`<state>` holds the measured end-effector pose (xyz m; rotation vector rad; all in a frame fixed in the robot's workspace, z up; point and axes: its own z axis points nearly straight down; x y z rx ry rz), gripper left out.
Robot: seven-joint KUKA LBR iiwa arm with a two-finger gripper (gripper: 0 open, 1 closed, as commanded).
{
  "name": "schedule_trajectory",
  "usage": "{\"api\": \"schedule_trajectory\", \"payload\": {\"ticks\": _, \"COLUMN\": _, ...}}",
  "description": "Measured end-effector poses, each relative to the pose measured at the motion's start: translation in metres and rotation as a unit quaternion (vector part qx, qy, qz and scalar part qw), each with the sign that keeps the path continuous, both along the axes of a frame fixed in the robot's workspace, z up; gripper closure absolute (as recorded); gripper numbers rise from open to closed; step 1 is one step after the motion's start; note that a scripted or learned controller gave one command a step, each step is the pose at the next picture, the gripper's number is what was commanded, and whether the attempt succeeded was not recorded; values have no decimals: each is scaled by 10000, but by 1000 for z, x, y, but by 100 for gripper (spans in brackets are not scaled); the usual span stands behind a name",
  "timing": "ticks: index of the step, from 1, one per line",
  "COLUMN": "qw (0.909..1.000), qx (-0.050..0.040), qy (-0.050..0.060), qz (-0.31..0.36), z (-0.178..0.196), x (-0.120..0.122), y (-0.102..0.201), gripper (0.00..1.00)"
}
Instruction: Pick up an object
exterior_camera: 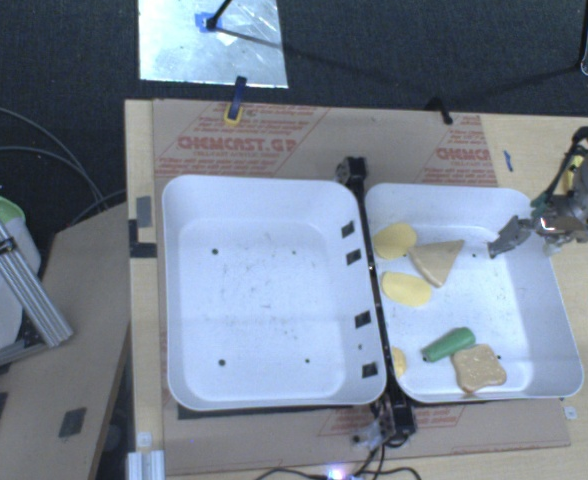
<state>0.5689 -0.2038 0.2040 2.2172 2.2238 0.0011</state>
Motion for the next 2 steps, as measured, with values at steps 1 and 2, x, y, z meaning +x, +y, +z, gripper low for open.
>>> {"api": "schedule_trajectory", "payload": {"ticks": 1, "qw": 10000, "qx": 31, "qy": 38, "qz": 39, "z": -126, "x": -37, "y": 111, "gripper": 0}}
{"api": "schedule_trajectory", "payload": {"ticks": 2, "qw": 10000, "qx": 5, "qy": -65, "qz": 37, "z": 150, "x": -76, "y": 178, "gripper": 0}}
